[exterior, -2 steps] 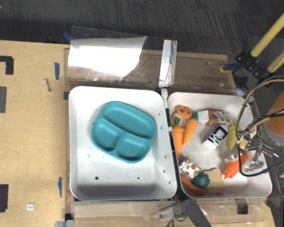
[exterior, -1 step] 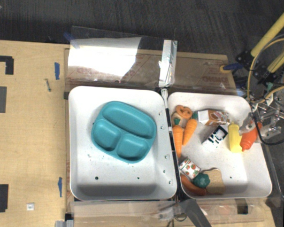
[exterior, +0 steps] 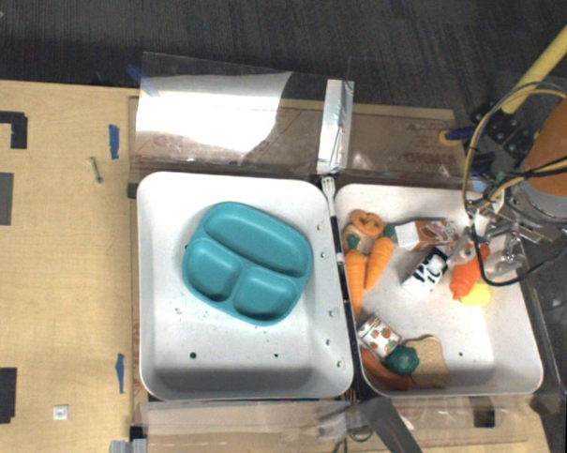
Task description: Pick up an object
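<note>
Before you: tan tabletop [exterior: 46, 286] with black tape marks, dark carpet behind. Left bin [exterior: 165, 357] holds a teal divided plate [exterior: 247, 261]. Right bin [exterior: 513, 344] holds carrots [exterior: 366, 267] and small toys. Claw [exterior: 494, 247] at its far right edge; spread cannot be told.

Teal divided plate [exterior: 247, 262] in the left bin [exterior: 157, 337], toy carrots [exterior: 366, 265] and small toys in the right bin [exterior: 503, 352], gripper [exterior: 494, 241] over its right edge

Divided plate [exterior: 247, 260] in left bin [exterior: 159, 291]; toys [exterior: 369, 262] in right bin [exterior: 513, 344].
</note>
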Action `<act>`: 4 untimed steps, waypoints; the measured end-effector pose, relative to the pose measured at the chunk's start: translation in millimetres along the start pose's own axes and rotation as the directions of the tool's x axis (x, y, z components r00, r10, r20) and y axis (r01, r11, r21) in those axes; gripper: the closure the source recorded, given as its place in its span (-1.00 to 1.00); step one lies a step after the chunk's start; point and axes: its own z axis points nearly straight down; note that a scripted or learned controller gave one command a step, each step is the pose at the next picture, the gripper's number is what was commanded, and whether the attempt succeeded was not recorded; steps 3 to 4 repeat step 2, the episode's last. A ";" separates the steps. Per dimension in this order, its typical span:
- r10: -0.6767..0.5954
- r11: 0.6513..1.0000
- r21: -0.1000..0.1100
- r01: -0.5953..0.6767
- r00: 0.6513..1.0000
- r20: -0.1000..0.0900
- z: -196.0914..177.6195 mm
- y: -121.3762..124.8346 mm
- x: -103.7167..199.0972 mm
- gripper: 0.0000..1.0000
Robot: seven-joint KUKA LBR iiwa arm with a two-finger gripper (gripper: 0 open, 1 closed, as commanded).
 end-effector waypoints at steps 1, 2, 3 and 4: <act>0.141 0.990 0.004 -0.141 0.990 0.004 -104.6 -16.8 -64.3 1.00; 0.161 0.987 -0.005 -0.161 0.987 -0.001 -99.8 36.4 -66.9 1.00; 0.161 0.987 -0.005 -0.161 0.987 -0.001 -99.8 36.4 -66.9 1.00; 0.161 0.987 -0.005 -0.161 0.987 -0.001 -99.8 36.4 -66.9 1.00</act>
